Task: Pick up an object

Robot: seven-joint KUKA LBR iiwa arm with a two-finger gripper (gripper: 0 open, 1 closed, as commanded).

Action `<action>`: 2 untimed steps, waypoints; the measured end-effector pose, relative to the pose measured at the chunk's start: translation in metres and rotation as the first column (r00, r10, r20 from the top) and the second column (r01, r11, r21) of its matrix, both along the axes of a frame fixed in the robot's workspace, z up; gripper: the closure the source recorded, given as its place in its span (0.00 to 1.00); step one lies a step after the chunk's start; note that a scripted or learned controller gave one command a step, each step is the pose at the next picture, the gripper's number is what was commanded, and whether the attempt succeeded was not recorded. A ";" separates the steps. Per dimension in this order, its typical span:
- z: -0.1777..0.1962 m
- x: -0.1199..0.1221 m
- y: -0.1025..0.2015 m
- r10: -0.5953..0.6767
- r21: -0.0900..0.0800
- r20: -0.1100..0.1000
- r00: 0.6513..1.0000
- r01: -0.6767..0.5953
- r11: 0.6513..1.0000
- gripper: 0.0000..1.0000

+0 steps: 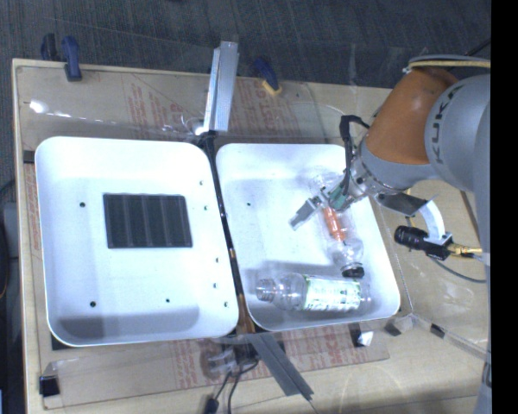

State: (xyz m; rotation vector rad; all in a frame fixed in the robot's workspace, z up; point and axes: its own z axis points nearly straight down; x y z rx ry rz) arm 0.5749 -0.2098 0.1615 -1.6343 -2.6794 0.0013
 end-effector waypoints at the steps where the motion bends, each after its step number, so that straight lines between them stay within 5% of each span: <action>1: 0.010 0.009 -0.001 -0.052 -0.002 0.002 0.999 0.052 0.999 0.00; 2: -0.025 0.016 0.001 0.030 0.000 0.000 1.000 -0.030 1.000 0.00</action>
